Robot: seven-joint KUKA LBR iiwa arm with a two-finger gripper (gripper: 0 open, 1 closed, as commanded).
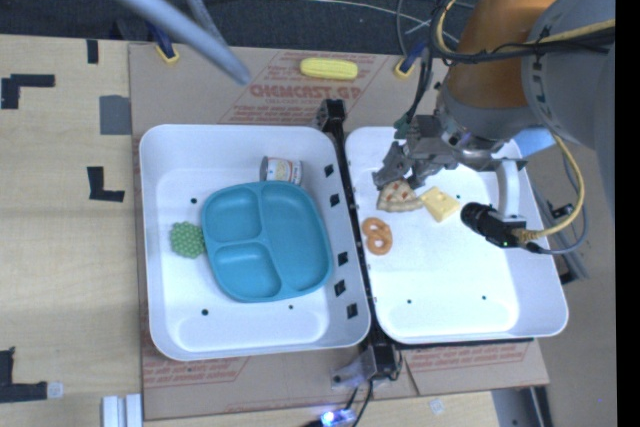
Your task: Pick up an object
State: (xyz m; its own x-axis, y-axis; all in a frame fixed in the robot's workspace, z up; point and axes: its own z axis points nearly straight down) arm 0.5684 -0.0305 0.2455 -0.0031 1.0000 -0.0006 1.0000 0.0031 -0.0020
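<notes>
Your gripper [404,177] hangs low in the right bin [540,315], just above the pizza slice [400,199]; how far it's parted you cannot tell. With the cheese wedge [439,205] and pretzel [377,235] crowded close, watch for a closing grasp nudging the flat slice aside

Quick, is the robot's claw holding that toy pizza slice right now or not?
Gripper: it is right over the pizza slice in the right bin, but open, shut or holding cannot be told from this view.
</notes>
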